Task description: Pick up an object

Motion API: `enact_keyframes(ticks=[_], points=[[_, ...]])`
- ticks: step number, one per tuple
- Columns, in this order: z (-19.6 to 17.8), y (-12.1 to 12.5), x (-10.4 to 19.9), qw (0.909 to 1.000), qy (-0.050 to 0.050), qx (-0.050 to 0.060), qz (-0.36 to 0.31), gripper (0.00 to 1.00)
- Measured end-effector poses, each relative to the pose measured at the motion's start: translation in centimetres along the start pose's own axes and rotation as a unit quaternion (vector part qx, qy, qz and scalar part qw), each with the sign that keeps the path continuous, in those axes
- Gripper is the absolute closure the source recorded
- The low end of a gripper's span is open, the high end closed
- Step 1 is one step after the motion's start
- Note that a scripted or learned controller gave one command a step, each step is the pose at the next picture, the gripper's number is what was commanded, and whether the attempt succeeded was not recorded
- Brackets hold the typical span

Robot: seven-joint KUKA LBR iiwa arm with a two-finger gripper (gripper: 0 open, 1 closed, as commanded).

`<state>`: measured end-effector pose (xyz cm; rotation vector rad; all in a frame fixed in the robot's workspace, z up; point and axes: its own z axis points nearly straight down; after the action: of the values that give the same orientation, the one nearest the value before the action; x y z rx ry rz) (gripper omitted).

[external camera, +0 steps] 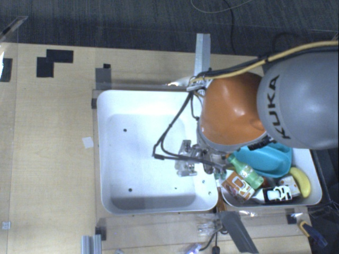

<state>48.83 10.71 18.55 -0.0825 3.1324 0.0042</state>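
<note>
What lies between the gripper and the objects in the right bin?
The gripper hangs over the left bin, near its right side. The banana, green bottle and blue object lie in the right bin. The bins' adjoining walls separate them, and the arm covers much of the right bin.

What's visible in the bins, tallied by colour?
Blue, bowl-like item: 1
Yellow, banana: 1
Green, bottle: 1
Brown, packet: 1
Black-and-white item: 1
Total: 5, all in the right bin; the arm hides part of it.
</note>
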Motion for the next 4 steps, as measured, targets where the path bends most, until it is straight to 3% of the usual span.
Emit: enact_keyframes(ticks=[1,2,3,4], points=[[-0.1,-9.2,-1.2,1.0,-0.001,0.001,0.006,1.0],[-11.2,-4.7,-8.2,0.9877,-0.002,0.0,0.157,1.0],[5.2,3.4,-6.4,0.9984,0.001,0.0,0.056,1.0],[-4.8,-2.6,-13.8,0.9891,-0.002,0.0,0.147,1.0]])
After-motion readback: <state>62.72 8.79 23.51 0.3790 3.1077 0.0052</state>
